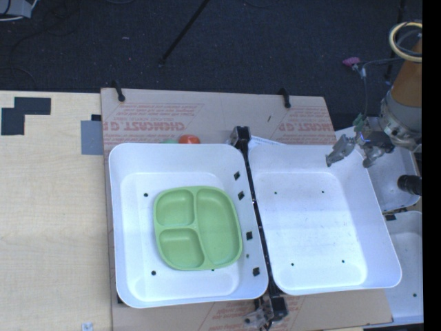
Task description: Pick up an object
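Left bin [131, 185]: shallow white plastic, rounded corners, glossy walls, small dark marks dotted over its floor. In it lies the only clear candidate for picking, a pale green divided plate [198, 227], flat on the floor, roughly centred, turned a little askew. Smooth moulded plastic by the look, rounded-rectangle outline, three recessed compartments split by low ridges, raised rim all round.

Behind that bin's far wall, on the printed cardboard, a small orange-red object [189, 140] beside a scrap of green; too hidden to name.

Black clips run down the seam between the bins.

Right bin [375, 219]: same white shell, floor faintly scuffed.

Gripper [355, 150]: at the right bin's far right corner, over the rim, well apart from the plate. Two grey fingers splayed, a clear gap between them, nothing in it. Orange band and grey arm above, at the frame's right edge.

Judgement on the step: reach not yet begun. The plate lies flat and offers no body to straddle, so the sound approach is probably to travel across the seam, come down over one edge, and set one finger outside the rim and one inside a compartment. A slick, thin lip could slip out; a centred, square pinch on the rim or a divider ridge looks safest.
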`<control>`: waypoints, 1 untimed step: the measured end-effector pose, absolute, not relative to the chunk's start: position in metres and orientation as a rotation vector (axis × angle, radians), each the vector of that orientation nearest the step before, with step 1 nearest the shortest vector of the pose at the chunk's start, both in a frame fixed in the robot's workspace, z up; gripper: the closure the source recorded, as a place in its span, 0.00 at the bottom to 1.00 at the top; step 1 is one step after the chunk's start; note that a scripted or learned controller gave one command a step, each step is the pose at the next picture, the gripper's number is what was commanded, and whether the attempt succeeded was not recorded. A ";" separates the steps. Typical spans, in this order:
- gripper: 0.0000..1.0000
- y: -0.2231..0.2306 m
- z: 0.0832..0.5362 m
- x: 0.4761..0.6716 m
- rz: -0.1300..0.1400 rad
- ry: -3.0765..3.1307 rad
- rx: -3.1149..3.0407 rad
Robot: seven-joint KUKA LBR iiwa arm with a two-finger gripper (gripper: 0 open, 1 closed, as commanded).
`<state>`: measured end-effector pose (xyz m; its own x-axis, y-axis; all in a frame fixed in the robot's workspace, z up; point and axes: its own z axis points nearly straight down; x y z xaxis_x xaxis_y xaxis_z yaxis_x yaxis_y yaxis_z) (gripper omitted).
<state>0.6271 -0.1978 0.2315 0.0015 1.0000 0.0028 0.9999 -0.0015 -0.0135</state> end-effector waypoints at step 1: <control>0.00 -0.198 0.239 0.630 0.001 -2.221 -2.220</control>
